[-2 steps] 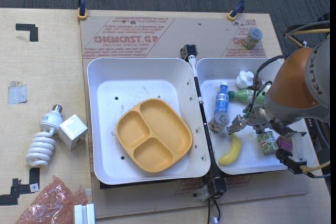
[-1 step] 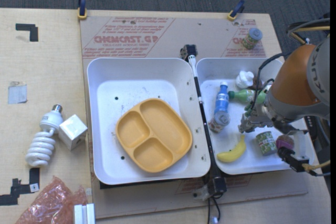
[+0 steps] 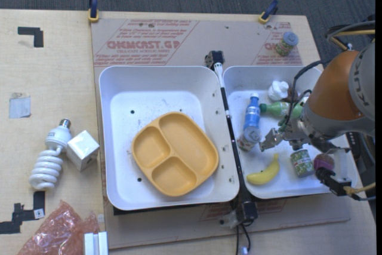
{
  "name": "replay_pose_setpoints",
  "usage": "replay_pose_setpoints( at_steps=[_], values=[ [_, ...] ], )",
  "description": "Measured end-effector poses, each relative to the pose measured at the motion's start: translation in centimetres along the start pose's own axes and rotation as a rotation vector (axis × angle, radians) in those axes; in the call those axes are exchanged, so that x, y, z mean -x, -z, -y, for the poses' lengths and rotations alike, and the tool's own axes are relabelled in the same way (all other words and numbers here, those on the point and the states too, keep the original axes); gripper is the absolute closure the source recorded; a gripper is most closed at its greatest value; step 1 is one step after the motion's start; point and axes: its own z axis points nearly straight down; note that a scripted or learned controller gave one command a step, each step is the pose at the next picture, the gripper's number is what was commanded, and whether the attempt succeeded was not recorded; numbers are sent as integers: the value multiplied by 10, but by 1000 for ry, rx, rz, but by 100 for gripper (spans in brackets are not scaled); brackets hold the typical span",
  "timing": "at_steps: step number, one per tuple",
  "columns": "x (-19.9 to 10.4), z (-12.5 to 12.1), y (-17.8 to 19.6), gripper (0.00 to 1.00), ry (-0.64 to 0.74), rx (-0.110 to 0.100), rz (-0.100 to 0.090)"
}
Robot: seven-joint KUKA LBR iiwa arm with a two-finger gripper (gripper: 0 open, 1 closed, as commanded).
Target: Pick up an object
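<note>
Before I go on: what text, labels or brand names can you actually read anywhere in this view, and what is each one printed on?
"CHEMCAST G P": large red print on the brown board behind the left bin; the last letters are unsure.
Smaller red lines under it: too blurred to read.
Red print on the board's right part, behind the right bin: partly covered, unreadable.
Labels on the blue bottle and the small can: too small to read.

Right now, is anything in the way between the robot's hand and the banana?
Nothing visible blocks it. The hand hovers in the right bin, and the banana lies just below it in the picture with bare white floor between them. The blue bottle and the small can sit off to the sides.
</note>
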Motion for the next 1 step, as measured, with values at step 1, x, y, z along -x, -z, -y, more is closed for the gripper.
replay_pose_setpoints(
  at_steps=[1],
  values=[
    [58,-86,84,0,3,-1,1]
  ],
)
